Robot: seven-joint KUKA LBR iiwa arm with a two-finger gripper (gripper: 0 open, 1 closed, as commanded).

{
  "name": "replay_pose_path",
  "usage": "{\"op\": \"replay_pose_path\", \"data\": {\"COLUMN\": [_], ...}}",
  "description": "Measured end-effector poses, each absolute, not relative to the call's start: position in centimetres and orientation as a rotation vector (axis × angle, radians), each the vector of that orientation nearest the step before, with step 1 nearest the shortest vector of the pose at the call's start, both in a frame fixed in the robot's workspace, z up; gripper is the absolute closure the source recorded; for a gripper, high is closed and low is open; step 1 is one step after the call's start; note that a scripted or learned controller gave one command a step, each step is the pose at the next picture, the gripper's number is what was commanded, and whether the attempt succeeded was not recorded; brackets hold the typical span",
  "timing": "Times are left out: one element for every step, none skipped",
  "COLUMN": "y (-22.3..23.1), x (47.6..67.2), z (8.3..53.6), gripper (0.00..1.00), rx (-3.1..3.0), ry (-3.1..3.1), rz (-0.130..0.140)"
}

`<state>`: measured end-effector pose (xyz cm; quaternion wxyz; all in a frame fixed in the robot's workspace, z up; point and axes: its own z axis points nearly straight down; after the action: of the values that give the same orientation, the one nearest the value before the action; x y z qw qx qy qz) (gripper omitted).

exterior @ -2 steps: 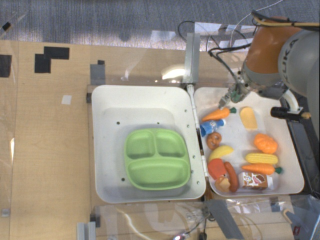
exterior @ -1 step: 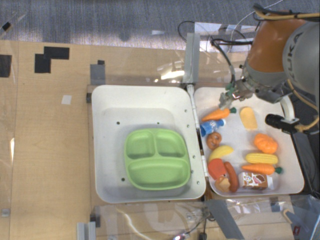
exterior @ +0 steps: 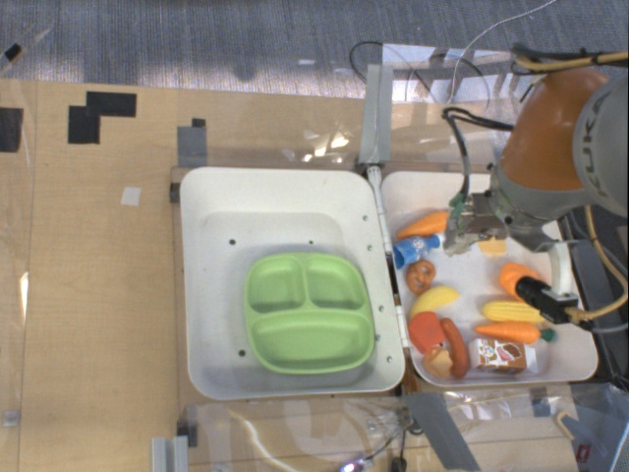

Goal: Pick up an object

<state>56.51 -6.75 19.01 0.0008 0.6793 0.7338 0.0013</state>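
The gripper (exterior: 464,232) sits low over the upper part of the right bin (exterior: 432,193), under the grey arm with its orange band (exterior: 550,131). Whether it is spread or closed cannot be told from this angle, and nothing is seen held in it. The likeliest thing to be picked is an orange carrot-shaped toy (exterior: 423,226), lying just beside the gripper, towards the wall shared with the other bin.

A miss is judged possible, since the toy lies beside the gripper rather than under it. Its smooth, tapered shape could also be squeezed out of a pinch. The bin wall is close, so it could be struck, and a small blue toy (exterior: 408,254) near the carrot could be knocked aside.

The right bin is crowded. Also in it are:
- a brown round toy (exterior: 421,275)
- a yellow fruit (exterior: 434,300)
- a red piece (exterior: 427,329)
- a sausage (exterior: 454,342)
- a corn cob (exterior: 511,312)
- a second carrot (exterior: 509,331)
- a small carton (exterior: 501,356)

A green divided plate (exterior: 310,313) lies in the left bin (exterior: 226,214).
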Motion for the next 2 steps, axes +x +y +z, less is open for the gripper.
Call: {"op": "replay_pose_path", "data": {"y": [-6.8, -2.7], "x": [56.5, 52.3], "z": [19.0, 24.6], "gripper": [0.00, 0.00], "rx": [2.134, 2.018], "ry": [2.303, 2.403], "rz": [0.004, 0.007]}}
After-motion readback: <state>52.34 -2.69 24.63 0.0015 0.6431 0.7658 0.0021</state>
